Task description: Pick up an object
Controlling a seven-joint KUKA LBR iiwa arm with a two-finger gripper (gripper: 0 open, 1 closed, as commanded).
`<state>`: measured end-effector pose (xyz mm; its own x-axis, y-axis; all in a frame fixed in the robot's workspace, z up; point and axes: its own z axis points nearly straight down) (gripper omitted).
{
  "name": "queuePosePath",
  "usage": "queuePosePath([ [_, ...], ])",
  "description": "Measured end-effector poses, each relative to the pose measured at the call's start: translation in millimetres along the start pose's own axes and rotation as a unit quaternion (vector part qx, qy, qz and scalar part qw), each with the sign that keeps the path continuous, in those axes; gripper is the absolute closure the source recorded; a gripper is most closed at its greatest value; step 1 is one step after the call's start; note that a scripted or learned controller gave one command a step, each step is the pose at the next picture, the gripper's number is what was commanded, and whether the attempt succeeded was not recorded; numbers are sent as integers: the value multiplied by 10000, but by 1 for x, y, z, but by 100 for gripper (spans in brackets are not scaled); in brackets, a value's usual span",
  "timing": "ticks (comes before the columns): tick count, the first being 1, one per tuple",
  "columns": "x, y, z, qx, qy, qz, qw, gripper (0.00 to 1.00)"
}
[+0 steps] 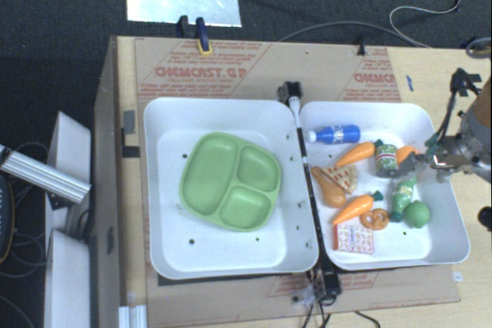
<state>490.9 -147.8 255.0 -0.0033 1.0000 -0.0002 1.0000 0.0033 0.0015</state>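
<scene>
The right bin [442, 238] holds several toy foods. A blue bottle [335, 134] lies at its back. Two orange carrots [356, 154] [355, 207] lie near the middle, with a pizza slice [344, 177] and a brown bread piece [329, 188] between them. A dark green can [386, 157], a green bottle [402, 196], a green ball [417, 214], a pretzel [376, 219] and a red printed card [354, 239] fill the rest. My gripper [440, 156] hangs over the bin's right side, just right of the can, with nothing visibly in it.
The left bin [165, 242] holds a green divided plate [231, 180]. A black clamp [291, 93] sits at the back between the bins. Cardboard [254, 65] covers the bench under both bins. A cable [419, 11] loops on the floor behind.
</scene>
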Motion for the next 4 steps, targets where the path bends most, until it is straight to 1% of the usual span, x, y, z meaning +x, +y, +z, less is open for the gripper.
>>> queuePosePath([
  [1, -39, 110, 137, -73, -14, -5, 10000, 0],
  [2, -57, 180, 167, -13, 14, -11, 10000, 0],
  [3, -29, 178, 170, -6, -2, -11, 10000, 0],
  [4, -29, 179, 159, -20, -13, -26, 10000, 100],
])
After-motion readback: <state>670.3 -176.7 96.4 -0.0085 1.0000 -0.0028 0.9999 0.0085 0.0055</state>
